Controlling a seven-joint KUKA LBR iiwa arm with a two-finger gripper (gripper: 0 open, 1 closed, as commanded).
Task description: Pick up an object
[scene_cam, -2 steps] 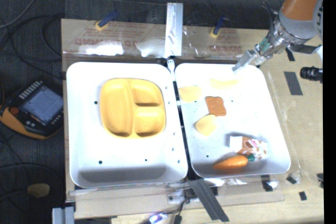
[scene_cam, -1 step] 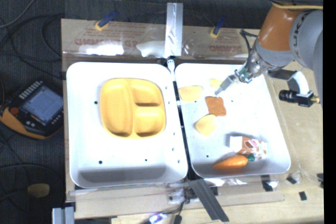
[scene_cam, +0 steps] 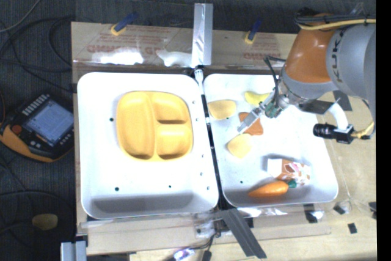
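One gripper was what you had, down inside the right bin with its thin silvery fingers over the orange-red piece. You couldn't tell how far apart they stood or whether anything sat between them, too small and blurred. Relative to that orange-red piece: a pale yellow chip lay just below-left, another yellow chip up-left near the bin's left wall, a bright yellow bit just above, partly under the wrist. A small carton sat well below-right, a carrot touching its lower edge. Far left of the piece, the left bin held a yellow divided tray. The arm came in from upper right.
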